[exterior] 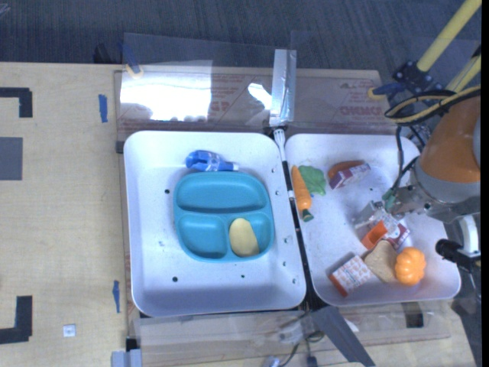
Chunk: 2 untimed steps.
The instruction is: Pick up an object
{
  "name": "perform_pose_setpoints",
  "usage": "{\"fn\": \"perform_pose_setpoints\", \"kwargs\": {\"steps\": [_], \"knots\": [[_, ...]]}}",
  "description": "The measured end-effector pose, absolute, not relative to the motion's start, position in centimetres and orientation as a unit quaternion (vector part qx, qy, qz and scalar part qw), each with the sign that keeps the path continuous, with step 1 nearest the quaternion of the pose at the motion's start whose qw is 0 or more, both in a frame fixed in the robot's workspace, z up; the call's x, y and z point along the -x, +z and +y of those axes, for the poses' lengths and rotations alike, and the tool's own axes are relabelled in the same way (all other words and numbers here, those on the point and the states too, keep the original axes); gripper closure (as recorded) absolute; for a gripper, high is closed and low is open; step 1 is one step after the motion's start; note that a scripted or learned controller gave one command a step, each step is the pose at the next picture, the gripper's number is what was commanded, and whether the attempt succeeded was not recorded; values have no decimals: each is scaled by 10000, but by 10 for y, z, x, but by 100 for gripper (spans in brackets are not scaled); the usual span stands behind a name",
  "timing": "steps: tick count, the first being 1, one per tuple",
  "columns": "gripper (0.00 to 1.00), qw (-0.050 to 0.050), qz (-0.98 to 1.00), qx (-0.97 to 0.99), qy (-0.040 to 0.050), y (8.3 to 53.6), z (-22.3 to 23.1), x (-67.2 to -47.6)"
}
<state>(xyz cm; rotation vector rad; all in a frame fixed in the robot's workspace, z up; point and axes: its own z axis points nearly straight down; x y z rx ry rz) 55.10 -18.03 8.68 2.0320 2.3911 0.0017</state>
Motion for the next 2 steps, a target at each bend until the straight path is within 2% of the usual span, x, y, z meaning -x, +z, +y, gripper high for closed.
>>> {"fn": "perform_pose_setpoints", "kwargs": {"steps": [1, 2], "knots": [[0, 16, 7508, -6606, 17, 87, -185, -542], [100, 44, 7499, -6615, 21, 98, -187, -543]]}}
